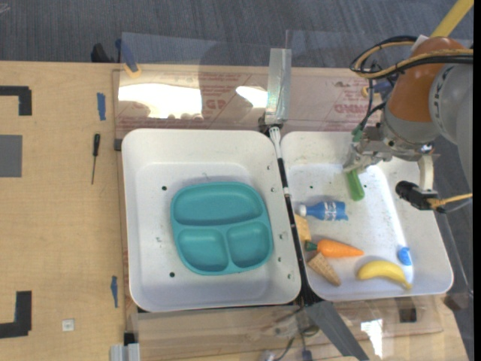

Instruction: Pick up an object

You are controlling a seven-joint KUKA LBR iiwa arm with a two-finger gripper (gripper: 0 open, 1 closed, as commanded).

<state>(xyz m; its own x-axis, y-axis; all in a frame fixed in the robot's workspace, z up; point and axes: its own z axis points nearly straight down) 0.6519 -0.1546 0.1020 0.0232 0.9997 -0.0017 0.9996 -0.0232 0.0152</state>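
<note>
Now I see my end effector (366,159) at the far side of the right bin (428,277), with a green object (355,184) hanging between its fingers, so pinched and already lifted, its long axis pointing down toward the blue bottle (326,210).

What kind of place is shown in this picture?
Probably a robotics lab bench, not a home. A grey arm with a gripper reaches over two white bins, toy food like a banana lies in one, and blue tape marks dot the wooden bench.
</note>
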